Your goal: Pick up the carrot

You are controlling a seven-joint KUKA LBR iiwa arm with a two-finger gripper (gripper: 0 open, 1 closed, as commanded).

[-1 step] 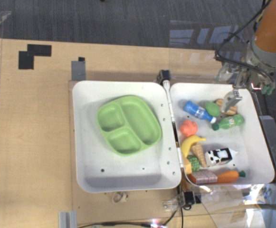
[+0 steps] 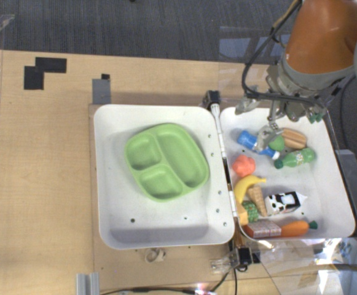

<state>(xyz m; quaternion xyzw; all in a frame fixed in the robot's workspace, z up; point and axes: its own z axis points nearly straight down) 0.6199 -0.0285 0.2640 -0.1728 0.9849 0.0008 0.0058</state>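
Note:
The carrot (image 2: 294, 228), orange with a green tip at its right end, lies along the near wall of the right bin (image 2: 338, 189), beside a brown box (image 2: 263, 229). My gripper (image 2: 268, 137) hangs over the far part of the same bin, just above a blue bottle (image 2: 251, 141) and a small green item (image 2: 278, 144). It is well away from the carrot, toward the back of the bin. Nothing hangs from it.
The right bin also holds a bread loaf (image 2: 294, 137), a green bottle (image 2: 296, 158), a red fruit (image 2: 244, 165), a banana (image 2: 248, 185), a cone (image 2: 257, 201) and a cow-patterned carton (image 2: 284, 203). A green divided plate (image 2: 166, 160) lies in the left bin (image 2: 107, 183).

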